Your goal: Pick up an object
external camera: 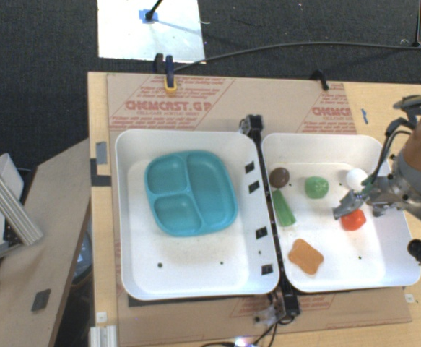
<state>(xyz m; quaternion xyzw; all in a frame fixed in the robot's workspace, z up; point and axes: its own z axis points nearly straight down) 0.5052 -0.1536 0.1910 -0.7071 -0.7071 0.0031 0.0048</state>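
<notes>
Reaching in over the right bin (383,266), the gripper (349,207) hangs just above a red object (354,222), close enough that contact cannot be judged; whether its fingers are apart or together cannot be told. A teal tray (191,192) fills the left bin (134,266).

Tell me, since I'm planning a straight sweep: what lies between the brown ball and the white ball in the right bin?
In the camera view, the green ball sits between the brown ball and the white ball, slightly nearer the camera than their line.
</notes>
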